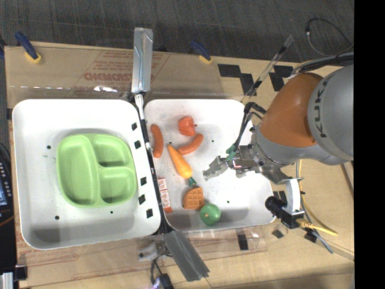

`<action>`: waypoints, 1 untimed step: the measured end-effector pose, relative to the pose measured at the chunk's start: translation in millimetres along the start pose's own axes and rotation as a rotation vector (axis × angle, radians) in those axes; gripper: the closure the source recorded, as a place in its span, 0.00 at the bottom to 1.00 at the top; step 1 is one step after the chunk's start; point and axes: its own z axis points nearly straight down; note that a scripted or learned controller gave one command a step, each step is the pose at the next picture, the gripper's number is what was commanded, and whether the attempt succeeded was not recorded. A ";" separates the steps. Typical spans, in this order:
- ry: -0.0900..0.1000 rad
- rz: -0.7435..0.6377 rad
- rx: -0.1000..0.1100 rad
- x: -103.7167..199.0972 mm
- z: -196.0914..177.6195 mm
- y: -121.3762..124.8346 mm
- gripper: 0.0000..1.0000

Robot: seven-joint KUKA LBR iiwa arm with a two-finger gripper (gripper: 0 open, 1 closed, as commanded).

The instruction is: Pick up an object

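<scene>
Camera view: carrot lies diagonally, leaves lower-right.

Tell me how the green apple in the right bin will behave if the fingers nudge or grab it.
The apple looks round and smooth, so a nudge would probably roll it, likely along the bin wall close by. Its glossy skin suggests that it may slip out of a shallow pinch. It looks like a plastic toy, so probably light and stiff, though the picture cannot confirm that.
</scene>
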 end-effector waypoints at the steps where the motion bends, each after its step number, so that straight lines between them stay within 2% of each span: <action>1: -0.004 -0.095 -0.004 54.0 99.5 100.8 0.00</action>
